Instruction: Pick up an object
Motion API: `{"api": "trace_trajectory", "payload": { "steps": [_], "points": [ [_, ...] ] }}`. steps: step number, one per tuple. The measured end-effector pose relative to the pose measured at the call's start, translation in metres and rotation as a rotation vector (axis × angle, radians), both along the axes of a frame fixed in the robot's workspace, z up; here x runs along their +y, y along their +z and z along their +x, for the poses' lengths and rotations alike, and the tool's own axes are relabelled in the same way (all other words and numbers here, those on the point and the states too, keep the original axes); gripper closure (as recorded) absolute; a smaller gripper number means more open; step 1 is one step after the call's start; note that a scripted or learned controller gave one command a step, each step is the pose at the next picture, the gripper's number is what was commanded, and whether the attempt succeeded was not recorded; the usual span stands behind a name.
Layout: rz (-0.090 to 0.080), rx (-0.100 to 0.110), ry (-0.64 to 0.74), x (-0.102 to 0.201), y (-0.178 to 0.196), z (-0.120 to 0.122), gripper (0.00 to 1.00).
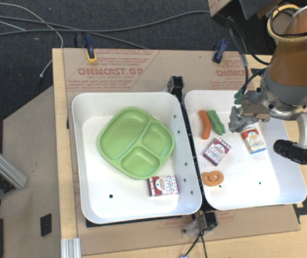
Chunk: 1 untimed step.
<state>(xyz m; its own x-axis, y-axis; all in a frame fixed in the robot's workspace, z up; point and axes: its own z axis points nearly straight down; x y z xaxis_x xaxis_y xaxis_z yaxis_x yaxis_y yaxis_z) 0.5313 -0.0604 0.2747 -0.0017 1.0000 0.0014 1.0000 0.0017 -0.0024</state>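
Note:
My gripper [238, 123] hangs over the upper middle of the right bin [261, 200], on the grey arm with the orange band. Just left of it lie a green stick-shaped piece [216, 121] and an orange sausage-shaped piece [204, 124], side by side. A small red and white carton [254, 141] lies just right of and below the gripper. Lower left in this bin are a purple and white box [216, 151] and an orange pretzel-like ring [213, 178]. Nothing shows held by the gripper.
The left bin [83, 160] holds a green divided plate [136, 142] and a small red box [162, 186] near its front wall. A black part [295, 152] juts over the right bin's right edge. Black clamps sit between the bins.

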Motion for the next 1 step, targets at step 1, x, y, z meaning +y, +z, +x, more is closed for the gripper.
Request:
{"api": "trace_trajectory", "payload": {
  "steps": [1],
  "points": [
    [0.000, 0.001, 0.000, 0.0507, -0.0147, -0.0184, 1.00]
  ]
}}
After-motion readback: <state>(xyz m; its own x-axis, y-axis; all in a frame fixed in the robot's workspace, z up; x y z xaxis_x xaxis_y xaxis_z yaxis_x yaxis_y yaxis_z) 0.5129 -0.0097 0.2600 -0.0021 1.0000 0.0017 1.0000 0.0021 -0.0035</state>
